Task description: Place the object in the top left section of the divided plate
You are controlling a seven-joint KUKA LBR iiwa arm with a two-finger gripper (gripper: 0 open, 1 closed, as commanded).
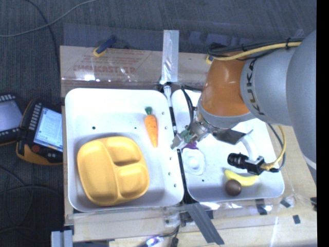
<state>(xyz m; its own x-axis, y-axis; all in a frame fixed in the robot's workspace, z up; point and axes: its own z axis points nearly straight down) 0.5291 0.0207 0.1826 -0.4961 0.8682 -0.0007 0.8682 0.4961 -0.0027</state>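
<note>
- The gripper (184, 138) hangs low at the left edge of the right bin (213, 185), right by the wall where the two bins meet.
- Clenched or released? From this slant I cannot tell; the wrist hides too much.
- Just beneath and to its right peeks a small purple thing (192, 145). It sits close under the tool, though whether it is gripped or merely lying there, I cannot say.
- Just below that, on the bin floor, lies a pale white round thing (195, 162), hard to make out against the white.
- Above the gripper rises the arm (226, 91), its orange band broad over the right bin, with the grey body sweeping in from the right.
- Further toward the right bin's lower corner lies a banana (247, 179), and a brown ball (233, 188) touches its left end.
- Across the wall, in the left bin (103, 109), a carrot (151, 129) lies lengthwise with its green top pointing away from the camera, near the dividing wall.
- Down and left of the carrot, well apart from the gripper, the yellow divided plate (110, 171) rests flat in the left bin's lower half, its raised ridges parting it into sections.
- Off the bench on the far left, a handheld control unit (43, 133) with a lit screen rests on the dark floor.
</note>
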